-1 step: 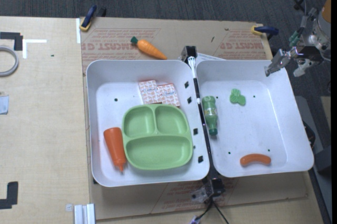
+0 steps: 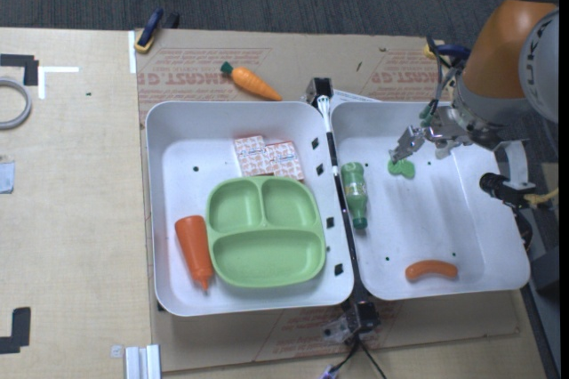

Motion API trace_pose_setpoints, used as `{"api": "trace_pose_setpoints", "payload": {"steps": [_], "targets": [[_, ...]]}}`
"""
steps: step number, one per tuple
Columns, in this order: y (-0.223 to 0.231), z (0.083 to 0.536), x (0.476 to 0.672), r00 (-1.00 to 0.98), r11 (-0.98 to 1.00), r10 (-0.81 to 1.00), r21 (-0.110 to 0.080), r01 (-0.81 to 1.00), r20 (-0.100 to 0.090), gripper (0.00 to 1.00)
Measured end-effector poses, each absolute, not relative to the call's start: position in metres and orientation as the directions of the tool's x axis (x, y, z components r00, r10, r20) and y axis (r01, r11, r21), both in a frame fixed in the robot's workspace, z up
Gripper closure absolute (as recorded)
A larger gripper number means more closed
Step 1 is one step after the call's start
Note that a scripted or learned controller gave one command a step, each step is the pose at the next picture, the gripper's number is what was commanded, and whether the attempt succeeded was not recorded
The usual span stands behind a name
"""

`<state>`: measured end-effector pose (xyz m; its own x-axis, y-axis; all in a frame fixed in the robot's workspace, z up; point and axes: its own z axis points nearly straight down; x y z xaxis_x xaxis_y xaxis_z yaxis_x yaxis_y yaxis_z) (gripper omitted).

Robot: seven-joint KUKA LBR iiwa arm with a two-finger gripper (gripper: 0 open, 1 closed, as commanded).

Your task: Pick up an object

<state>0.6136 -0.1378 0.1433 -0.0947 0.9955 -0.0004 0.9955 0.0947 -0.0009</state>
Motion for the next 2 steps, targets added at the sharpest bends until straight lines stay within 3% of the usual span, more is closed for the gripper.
{"api": "trace_pose_setpoints", "payload": {"steps": [1,2], "targets": [[-0.112,0.092,0.576,-0.154,0.154,0.988,0.0,0.988,0.0,0.0],[-0.117,0.093,0.644,-0.399,0.399,0.917,0.002,0.917,-0.002,0.0]]}}
